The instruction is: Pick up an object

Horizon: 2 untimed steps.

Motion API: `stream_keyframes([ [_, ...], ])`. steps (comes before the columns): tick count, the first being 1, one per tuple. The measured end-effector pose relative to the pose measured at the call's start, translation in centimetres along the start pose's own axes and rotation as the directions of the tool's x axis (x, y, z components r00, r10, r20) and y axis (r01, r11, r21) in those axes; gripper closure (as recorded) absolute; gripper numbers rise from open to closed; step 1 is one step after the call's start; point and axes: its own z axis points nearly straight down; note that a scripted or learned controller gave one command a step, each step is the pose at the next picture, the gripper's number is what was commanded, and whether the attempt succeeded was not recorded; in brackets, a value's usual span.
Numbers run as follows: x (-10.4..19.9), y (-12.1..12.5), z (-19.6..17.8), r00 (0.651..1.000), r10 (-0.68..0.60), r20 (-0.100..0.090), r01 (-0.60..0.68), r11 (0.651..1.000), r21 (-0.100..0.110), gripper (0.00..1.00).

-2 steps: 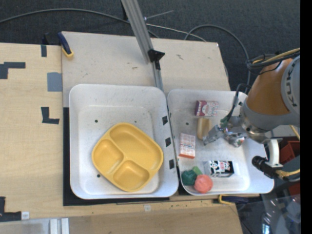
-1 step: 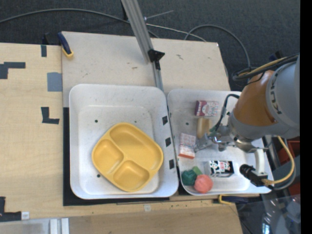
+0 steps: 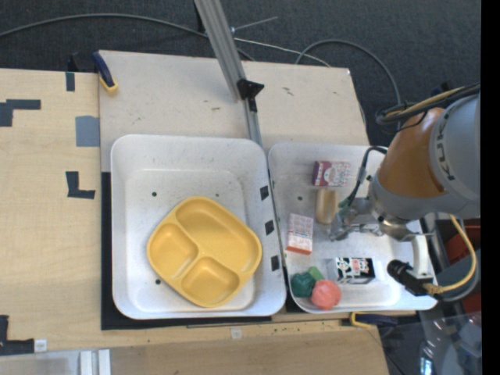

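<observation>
**Arm low over the right bin, gripper among the small objects**

A pale wooden bench fills the left and middle of the view, marked with grey and dark tape patches. Beyond its far edge lies dark carpeted floor, crossed by thin cables. A grey metal pole slants in from the far side and ends at a black clamp between the two bins. A blue and yellow clamp sits at the far left corner of the lighter board.

The left bin holds a yellow divided tray, lying flat toward the near side. The right bin holds the small things: a pink and white carton on the far side, a tan cylinder just near of it, a white and orange packet to the left, a black and white box near the right wall, and a green object touching a red ball at the near edge.

The arm comes in from the right, its orange band over the bin's right side. The gripper sits low, just beside the tan cylinder and right of the packet. Nothing can be seen between its fingers, and how far apart they stand cannot be told from this angle.
</observation>
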Motion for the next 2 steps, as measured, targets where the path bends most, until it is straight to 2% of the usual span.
stream_keyframes([
  [2, 0.0, 1.0, -9.7, 1.0, 0.001, 0.003, -0.001, 1.0, -0.009, 1.0],
])
